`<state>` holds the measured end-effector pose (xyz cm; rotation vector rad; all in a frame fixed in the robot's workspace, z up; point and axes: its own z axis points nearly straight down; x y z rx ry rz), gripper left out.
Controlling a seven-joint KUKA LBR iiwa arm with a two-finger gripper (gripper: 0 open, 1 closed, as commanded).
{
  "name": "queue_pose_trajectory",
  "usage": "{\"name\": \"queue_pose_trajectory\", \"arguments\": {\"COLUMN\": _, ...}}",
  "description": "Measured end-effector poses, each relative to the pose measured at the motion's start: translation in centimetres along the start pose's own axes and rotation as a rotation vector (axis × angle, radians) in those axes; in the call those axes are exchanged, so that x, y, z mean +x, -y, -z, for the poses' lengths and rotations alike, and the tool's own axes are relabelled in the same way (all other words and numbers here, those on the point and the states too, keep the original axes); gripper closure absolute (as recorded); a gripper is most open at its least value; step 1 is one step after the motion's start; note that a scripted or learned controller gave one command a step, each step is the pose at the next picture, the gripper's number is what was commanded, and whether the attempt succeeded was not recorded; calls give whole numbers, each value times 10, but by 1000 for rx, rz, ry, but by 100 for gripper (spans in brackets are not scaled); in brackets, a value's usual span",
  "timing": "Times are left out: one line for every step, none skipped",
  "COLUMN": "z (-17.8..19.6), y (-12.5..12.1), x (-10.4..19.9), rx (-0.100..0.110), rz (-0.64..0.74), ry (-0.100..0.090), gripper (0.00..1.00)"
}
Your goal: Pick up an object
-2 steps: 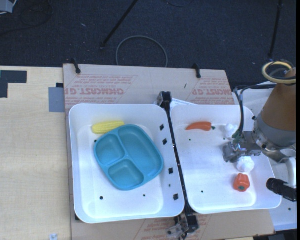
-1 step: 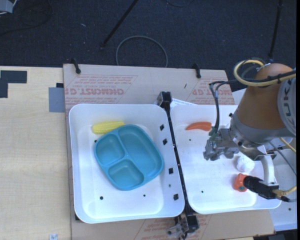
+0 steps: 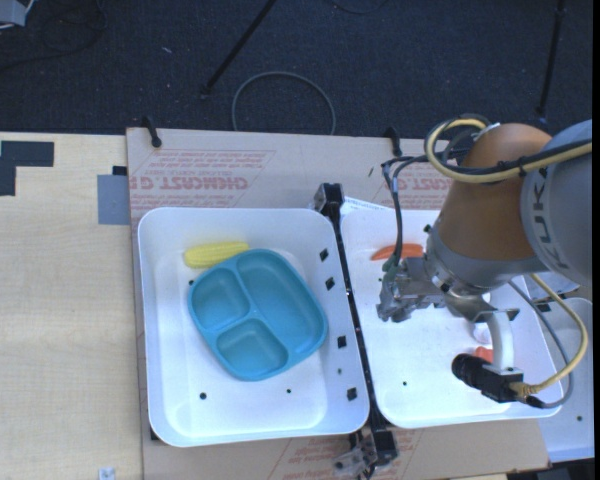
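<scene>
Bulky orange-banded wrist hides my gripper (image 3: 395,303), finger state unclear; glossy blue divided plate (image 3: 257,312) lies well off beside it.

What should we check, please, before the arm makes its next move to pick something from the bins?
1. Gripper is over the right bin: ok.
2. Fingers open or shut: cannot tell.
3. Anything held between the fingers: cannot tell.
4. Orange object lies in the right bin, partly hidden by the arm: ok.
5. Blue divided plate and yellow object lie in the left bin, away from the gripper: ok.
</scene>
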<state>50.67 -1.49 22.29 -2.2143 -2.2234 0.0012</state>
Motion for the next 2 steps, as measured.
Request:
{"name": "queue_pose_trajectory", "arguments": {"z": -7, "y": -3, "x": 45, "rx": 2, "rz": -1, "ry": 0, "gripper": 100}}
{"name": "queue_pose_trajectory", "arguments": {"z": 7, "y": -13, "x": 97, "rx": -1, "rz": 0, "ry": 1, "gripper": 100}}
